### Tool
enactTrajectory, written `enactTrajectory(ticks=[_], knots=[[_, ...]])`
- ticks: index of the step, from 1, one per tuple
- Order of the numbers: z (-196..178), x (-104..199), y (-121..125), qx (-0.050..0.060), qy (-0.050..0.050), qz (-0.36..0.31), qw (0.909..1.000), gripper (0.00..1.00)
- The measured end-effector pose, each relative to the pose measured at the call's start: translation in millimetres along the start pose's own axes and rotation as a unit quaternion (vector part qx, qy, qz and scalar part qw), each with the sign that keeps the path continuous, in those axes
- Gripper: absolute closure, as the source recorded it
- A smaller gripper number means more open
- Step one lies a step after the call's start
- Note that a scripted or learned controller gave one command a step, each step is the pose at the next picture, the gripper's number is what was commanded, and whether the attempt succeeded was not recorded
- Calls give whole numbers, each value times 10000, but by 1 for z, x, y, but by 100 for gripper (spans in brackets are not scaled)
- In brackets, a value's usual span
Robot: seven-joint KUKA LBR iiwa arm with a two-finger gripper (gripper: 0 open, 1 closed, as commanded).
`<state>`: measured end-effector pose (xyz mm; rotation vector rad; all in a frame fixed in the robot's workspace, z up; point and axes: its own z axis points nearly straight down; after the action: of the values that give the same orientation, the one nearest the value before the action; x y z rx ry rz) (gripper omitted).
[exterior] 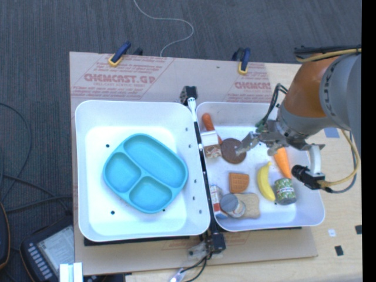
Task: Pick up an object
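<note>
My gripper (251, 141) hangs low in the right bin (305, 219), in its upper middle. Its tip is at the right edge of a brown round piece (232, 151), and whether it touches that piece I cannot tell. An orange carrot (282, 161) lies just right of the gripper, under the wrist. Below are a yellow banana (265, 183), a green jar (285, 191), an orange cracker (238, 182), a bread slice (251, 205) and a grey can (230, 205). An orange sausage (207, 122) lies at the bin's upper left.
The left bin (88, 128) holds a blue divided plate (145, 172). A small box (211, 146) and a red and white packet (214, 195) lie along the right bin's left wall. The arm's orange band (311, 90) rises over the right bin's far right corner.
</note>
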<state>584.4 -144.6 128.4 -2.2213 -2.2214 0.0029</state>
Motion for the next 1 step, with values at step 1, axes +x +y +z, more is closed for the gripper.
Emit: enactTrajectory(ticks=[1], knots=[[40,26,1,-23,-7,3,10000,0]])
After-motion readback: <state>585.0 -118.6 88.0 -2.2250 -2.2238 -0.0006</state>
